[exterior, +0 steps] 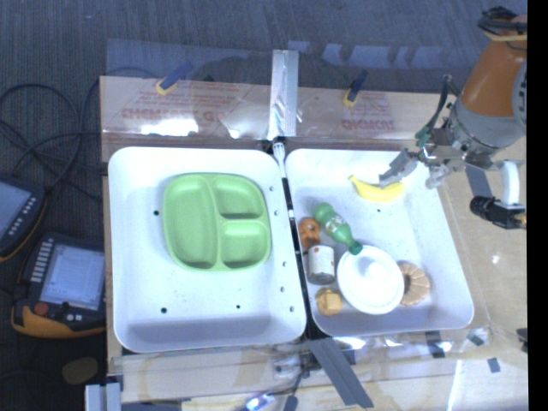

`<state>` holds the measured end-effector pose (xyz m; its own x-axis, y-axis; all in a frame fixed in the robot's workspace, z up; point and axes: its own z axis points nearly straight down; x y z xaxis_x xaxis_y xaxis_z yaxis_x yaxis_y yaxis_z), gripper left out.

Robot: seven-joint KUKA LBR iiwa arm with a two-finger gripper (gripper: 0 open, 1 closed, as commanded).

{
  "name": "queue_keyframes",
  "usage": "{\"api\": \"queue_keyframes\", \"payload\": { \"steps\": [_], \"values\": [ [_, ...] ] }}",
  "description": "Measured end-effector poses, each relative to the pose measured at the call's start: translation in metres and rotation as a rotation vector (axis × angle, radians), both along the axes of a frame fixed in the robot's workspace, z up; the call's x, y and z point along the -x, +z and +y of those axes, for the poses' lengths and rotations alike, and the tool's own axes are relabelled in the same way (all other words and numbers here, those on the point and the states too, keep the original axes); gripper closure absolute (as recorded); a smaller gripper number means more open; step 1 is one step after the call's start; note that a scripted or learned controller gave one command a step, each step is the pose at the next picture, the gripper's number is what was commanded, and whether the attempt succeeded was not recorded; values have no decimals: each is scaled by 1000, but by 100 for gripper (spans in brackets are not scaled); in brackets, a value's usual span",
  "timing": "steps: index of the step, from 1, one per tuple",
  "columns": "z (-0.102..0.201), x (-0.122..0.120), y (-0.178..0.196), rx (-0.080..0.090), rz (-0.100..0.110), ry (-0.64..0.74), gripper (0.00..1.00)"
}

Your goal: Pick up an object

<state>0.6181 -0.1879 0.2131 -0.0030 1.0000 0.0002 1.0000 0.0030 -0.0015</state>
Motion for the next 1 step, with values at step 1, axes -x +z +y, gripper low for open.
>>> {"api": "queue_keyframes", "payload": {
  "steps": [1],
  "values": [
    [-37,-18,-51,4,1,59,0]
  ]
}}
